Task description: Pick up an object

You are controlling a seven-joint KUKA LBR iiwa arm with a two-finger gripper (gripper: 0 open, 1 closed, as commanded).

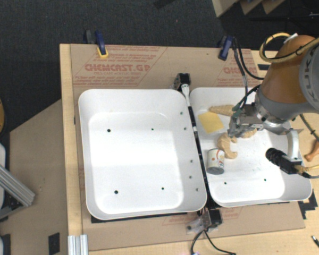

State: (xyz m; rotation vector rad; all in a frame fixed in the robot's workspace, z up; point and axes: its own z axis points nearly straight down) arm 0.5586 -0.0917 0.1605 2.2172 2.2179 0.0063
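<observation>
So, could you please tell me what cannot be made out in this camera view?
- The tool: the arm's grey wrist hides its tip, so its state cannot be told.
- The tan curved object in the right white bin: partly under the tool; contact unclear.
- The small white cylinder with red print: label too small to read.
- The pale tan wedge: right end hidden by the arm.

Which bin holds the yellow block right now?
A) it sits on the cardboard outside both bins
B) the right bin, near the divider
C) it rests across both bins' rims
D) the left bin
B: the yellow block lies on the floor of the right bin, close to the divider, left of the claw and above the small can.
</observation>
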